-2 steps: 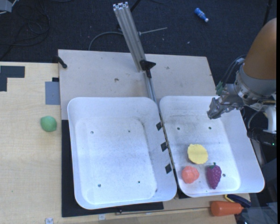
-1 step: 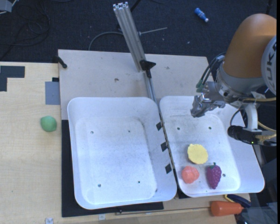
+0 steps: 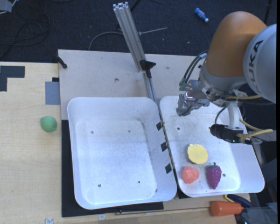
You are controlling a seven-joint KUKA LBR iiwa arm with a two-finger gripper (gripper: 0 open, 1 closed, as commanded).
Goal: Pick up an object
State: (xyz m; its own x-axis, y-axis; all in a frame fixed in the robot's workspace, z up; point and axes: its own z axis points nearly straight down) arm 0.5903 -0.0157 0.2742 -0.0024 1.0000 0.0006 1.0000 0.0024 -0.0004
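Currently I am hovering my dark two-finger claw (image 3: 184,107), grip state impossible to tell, over the far end of the shallow white right-hand bin (image 3: 252,183), approaching the round yellow toy (image 3: 197,153) lying nearer.

- Hand (image 3: 185,107) hangs over the upper left corner of the right bin (image 3: 252,181).
- Below and right of the hand: yellow piece (image 3: 197,153), pink piece (image 3: 190,174), purple grapes (image 3: 213,175), close together.
- Far left of the hand, a green ball (image 3: 48,123) on the surface (image 3: 18,148).
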